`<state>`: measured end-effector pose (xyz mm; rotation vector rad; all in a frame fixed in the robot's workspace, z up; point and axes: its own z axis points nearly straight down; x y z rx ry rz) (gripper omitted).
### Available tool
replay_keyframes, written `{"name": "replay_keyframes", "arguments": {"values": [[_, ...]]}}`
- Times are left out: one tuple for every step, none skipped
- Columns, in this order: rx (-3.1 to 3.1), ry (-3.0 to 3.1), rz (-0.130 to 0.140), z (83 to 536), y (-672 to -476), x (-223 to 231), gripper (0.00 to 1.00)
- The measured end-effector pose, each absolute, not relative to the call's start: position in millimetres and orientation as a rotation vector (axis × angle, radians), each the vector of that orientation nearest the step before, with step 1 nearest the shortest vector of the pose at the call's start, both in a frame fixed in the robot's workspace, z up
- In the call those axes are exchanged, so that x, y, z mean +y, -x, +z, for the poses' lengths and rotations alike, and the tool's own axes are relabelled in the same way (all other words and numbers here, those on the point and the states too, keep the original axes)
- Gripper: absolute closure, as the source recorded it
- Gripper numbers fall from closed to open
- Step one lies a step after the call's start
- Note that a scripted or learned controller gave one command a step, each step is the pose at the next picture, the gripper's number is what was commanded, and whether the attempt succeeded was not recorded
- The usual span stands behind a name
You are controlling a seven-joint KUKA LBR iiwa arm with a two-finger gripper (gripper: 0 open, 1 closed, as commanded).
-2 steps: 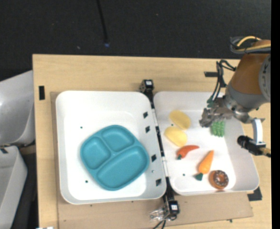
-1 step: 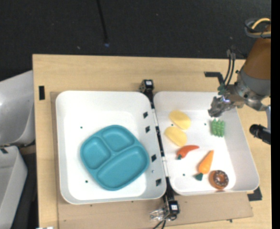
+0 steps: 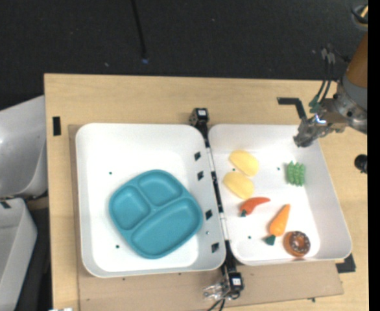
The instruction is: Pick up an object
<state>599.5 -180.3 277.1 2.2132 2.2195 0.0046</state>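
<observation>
The end effector (image 3: 305, 137) hangs over the upper right corner of the right bin (image 3: 326, 193); whether it is apart or together I cannot tell, and nothing shows in its grip. The nearest thing is the green toy (image 3: 296, 173), just below it and slightly to its left, standing alone with room around it. Farther down and left lie two yellow pieces (image 3: 243, 162), a red pepper (image 3: 253, 204), a carrot (image 3: 279, 219) slanting up to the right, and a doughnut (image 3: 297, 243). The left bin (image 3: 89, 193) holds a blue tray (image 3: 154, 212), well apart.
</observation>
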Motion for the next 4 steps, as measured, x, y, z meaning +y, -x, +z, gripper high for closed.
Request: {"name": "replay_keyframes", "arguments": {"values": [[2.226,-2.216,0.0,267,-595.5,-136,1.0],[2.227,-2.215,0.001,256,-600.6,-91,1.0],[2.228,-2.216,0.001,258,-602.9,-48,1.0],[2.229,-2.213,0.004,265,-603.1,4,1.0]]}}
